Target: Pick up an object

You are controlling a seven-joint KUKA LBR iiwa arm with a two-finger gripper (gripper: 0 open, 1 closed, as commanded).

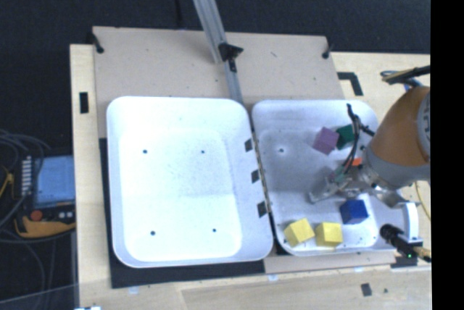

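My end effector (328,190) hangs low in the right bin (290,127), and it is too blurred and foreshortened for me to tell how it is set, or whether anything is caught in it. The nearest object is a blue cube (354,211), solid and saturated in colour, lying on the bin floor just beside my end effector, a little toward the near rim and on the arm's side. Two yellow blocks (299,232) sit side by side against the near wall (the second (329,233) almost touches the first), both nearer the rim than the blue cube. Toward the far side lies one purple block (325,139), tilted, with one green piece (345,133) just beyond it, partly behind a black cable. That makes five objects, all in the right bin. The left bin (123,156) sits beside it on the tabletop (283,59).
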